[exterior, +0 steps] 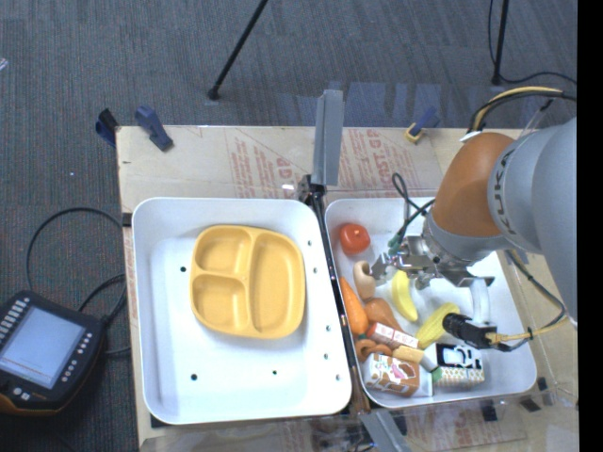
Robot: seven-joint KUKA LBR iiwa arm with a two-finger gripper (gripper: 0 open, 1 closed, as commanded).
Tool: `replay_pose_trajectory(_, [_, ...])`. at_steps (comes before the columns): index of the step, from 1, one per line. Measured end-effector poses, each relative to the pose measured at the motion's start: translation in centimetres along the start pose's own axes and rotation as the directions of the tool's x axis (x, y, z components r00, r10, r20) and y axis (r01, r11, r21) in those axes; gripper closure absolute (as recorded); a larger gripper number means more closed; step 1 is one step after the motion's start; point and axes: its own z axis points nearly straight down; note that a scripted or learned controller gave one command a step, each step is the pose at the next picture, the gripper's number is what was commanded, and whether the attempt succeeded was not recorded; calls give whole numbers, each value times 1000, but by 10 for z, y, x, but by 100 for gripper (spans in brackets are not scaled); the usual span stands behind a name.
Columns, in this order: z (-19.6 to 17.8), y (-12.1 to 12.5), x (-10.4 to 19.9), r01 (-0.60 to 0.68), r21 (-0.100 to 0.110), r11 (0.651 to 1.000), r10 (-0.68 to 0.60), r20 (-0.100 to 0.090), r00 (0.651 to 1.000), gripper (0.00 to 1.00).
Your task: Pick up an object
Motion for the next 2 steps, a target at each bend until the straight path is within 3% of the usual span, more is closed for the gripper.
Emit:
replay_pose_trajectory(1, [-11, 1, -1, -6, -1, 1000, 6, -3, 1000, 100])
replay_pose_trajectory(2, [-117, 43, 63, 73, -12, 997, -73, 1, 997, 100])
